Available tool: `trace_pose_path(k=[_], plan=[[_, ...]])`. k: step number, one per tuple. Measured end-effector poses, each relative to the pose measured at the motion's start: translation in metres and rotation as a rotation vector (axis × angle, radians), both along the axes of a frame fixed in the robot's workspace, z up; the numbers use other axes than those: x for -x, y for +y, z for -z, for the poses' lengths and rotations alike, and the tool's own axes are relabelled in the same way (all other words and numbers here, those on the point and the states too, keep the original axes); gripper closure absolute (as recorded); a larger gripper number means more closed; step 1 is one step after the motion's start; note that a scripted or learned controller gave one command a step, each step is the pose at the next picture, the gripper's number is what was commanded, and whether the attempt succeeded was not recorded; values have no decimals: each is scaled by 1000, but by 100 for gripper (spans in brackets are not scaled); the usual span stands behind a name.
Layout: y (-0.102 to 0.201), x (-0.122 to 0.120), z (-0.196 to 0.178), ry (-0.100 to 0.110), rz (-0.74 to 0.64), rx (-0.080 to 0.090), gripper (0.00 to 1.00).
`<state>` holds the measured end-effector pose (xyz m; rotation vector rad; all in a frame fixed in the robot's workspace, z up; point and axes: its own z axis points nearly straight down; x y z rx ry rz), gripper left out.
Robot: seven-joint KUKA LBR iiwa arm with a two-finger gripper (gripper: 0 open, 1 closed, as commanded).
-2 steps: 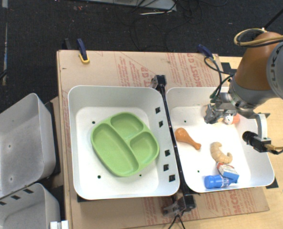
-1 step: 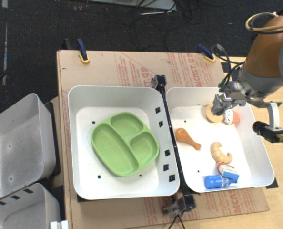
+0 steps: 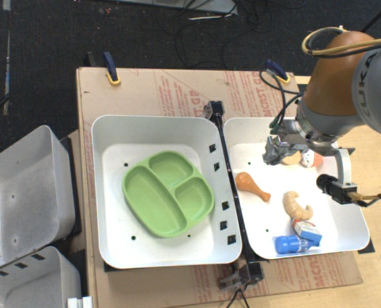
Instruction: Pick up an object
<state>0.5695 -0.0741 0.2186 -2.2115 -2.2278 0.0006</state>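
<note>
Right bin (image 3: 357,236): orange drumstick (image 3: 252,185), tan croissant (image 3: 297,205), blue-and-red item (image 3: 298,239) near its front. Gripper (image 3: 281,151) low over the bin's back; jaw state cannot be told. Left bin (image 3: 101,191): green divided plate (image 3: 168,192).

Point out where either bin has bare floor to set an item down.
Left bin: a bare strip around the green tray, widest along its near edge and left side. Right bin: bare near-left corner below the drumstick, and a patch between it and the croissant. Crowded: far right, where the tool hovers, and the blue item.
</note>
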Motion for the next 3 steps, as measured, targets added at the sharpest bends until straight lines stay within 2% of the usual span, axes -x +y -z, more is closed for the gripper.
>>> trace_pose_path(k=[1, 2, 3], plan=[[49, 17, 7, 1, 0, 0, 100], [88, 36, -4, 0, 0, 0, 100], [142, 59, -18, 0, -2, -1, 100]])
